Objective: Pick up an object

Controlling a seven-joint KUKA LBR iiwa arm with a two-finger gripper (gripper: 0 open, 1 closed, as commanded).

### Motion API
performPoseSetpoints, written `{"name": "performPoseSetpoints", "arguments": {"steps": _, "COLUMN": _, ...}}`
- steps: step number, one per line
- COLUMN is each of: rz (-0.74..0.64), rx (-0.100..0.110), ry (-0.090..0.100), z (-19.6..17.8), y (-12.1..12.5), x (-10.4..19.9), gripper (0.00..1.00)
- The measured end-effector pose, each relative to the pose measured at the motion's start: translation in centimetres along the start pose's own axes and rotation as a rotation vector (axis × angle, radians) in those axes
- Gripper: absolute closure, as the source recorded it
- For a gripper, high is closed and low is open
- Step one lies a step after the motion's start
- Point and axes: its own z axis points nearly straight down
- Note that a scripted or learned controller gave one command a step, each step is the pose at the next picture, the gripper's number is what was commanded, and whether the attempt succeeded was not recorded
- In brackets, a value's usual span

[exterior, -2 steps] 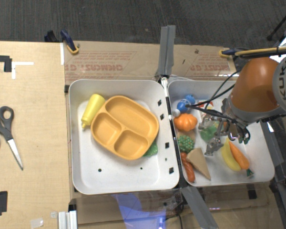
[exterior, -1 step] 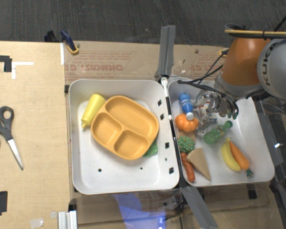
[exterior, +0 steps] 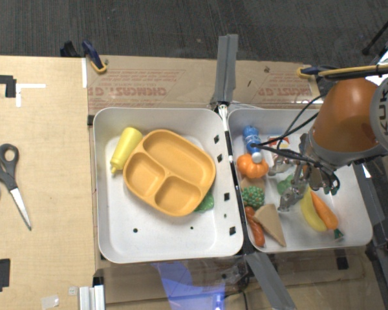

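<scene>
Seen from above the worktop, the end effector (exterior: pixel 288 196) hangs low in the right bin (exterior: pixel 355 237), its opening impossible to tell, between broccoli (exterior: pixel 252 194) and banana (exterior: pixel 312 213); a clean grasp likely needs one isolated target.

This is a robotics lab or test bench, not a home. A pale wood bench (exterior: pixel 39 192) carries two shallow white bins (exterior: pixel 103 192) set over taped cardboard (exterior: pixel 155 86) at twelve o'clock, with black tape marks (exterior: pixel 3 82) and scissors (exterior: pixel 10 173) at nine o'clock. At three o'clock a cabled industrial arm (exterior: pixel 349 118) reaches over toy food, with dark carpet (exterior: pixel 181 11) beyond.
</scene>
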Motion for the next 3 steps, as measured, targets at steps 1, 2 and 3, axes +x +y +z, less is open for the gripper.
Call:
{"name": "performPoseSetpoints", "arguments": {"steps": 1, "rz": -0.003, "rx": 0.001, "ry": -0.004, "z": -1.0, "y": 0.1, "x": -0.1, "gripper": 1.00}}
{"name": "performPoseSetpoints", "arguments": {"steps": 2, "rz": -0.176, "rx": 0.001, "ry": -0.003, "z": -8.2, "y": -9.9, "x": -2.6, "gripper": 1.00}}
{"name": "performPoseSetpoints", "arguments": {"steps": 3, "rz": 0.003, "rx": 0.005, "ry": -0.015, "z": -0.7, "y": -9.9, "x": 2.3, "gripper": 1.00}}
